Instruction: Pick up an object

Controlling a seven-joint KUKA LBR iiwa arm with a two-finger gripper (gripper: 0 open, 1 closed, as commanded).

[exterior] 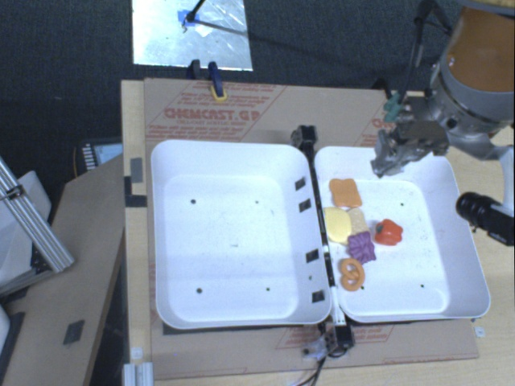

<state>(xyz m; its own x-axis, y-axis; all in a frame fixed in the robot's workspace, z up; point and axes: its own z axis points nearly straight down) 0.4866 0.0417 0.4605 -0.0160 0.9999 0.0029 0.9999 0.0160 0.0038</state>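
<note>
Several small toy foods lie in the right bin (434,292), near its left wall. An orange slice-shaped piece (345,191) is farthest back. A pale yellow piece (338,225) sits below it. A red pepper-like piece (389,232) lies to their right. A purple piece (361,247) and a brown pretzel (352,273) lie toward the front. My gripper (388,166) hangs over the back of the right bin, up and to the right of the orange piece. Nothing shows between its fingers.
The left bin (229,232) stands beside the right one, joined by a black hinge strip (310,207). Both rest on a cardboard sheet (241,111). A black cylinder (483,213) juts in at the right edge. A shiny metal plate (191,22) lies beyond the bench.
</note>
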